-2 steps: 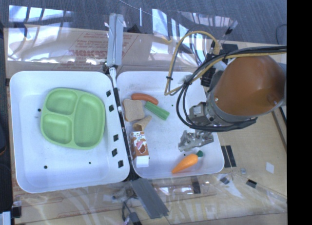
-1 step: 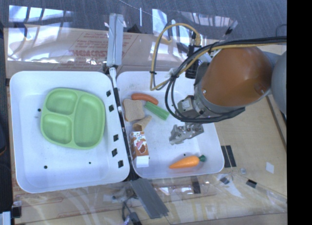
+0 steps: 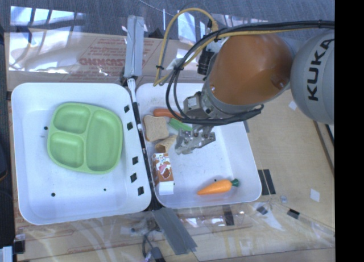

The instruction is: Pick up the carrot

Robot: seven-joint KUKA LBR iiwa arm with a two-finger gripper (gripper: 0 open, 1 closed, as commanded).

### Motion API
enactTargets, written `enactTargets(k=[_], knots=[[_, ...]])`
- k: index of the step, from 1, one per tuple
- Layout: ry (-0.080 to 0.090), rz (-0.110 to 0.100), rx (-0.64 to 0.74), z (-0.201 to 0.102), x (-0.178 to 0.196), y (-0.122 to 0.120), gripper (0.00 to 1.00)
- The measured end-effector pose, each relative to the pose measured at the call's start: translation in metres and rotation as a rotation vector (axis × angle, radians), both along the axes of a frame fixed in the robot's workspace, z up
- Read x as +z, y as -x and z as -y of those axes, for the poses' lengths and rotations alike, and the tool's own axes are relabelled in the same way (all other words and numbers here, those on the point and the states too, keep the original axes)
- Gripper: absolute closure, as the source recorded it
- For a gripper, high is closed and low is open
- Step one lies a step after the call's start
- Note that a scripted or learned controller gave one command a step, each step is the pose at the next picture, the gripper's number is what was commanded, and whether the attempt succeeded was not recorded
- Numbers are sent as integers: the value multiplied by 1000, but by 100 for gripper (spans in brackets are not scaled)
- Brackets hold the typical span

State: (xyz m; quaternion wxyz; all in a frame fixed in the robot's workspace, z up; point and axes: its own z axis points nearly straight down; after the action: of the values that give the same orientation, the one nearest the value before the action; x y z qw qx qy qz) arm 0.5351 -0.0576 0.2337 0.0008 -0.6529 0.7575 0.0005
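- Camera view, looking down at a slant on a tabletop (image 3: 284, 136) that carries two shallow white bins side by side.
- The left bin (image 3: 28, 158) holds a light green divided plate (image 3: 85, 137) with three compartments, lying flat near the bin's middle.
- The right bin (image 3: 242, 164) holds several things. The carrot (image 3: 215, 187) — orange, with a small green tuft at its right end — lies on its side near the bin's front edge, apart from everything else.
- Along the right bin's left wall sit a slice of toy bread (image 3: 156, 127), a smaller tan piece (image 3: 165, 143) just below it, and a small brown-and-white carton (image 3: 164, 171) nearer the front.
- A second orange-and-green item (image 3: 170, 117) lies behind the bread, partly hidden by the arm.
- The grey arm with its orange band (image 3: 250, 70) reaches in from the right, with black and yellow cables looping over it.
- The claw (image 3: 192, 141) hangs over the middle of the right bin, just right of the bread and well behind the carrot. Whether it is spread or pressed together cannot be told — its metal parts blur together. Nothing is visibly pinched in it.
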Motion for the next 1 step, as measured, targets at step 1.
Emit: enactTargets(k=[1], knots=[[0,-2,199,-66,-39,21,100]])
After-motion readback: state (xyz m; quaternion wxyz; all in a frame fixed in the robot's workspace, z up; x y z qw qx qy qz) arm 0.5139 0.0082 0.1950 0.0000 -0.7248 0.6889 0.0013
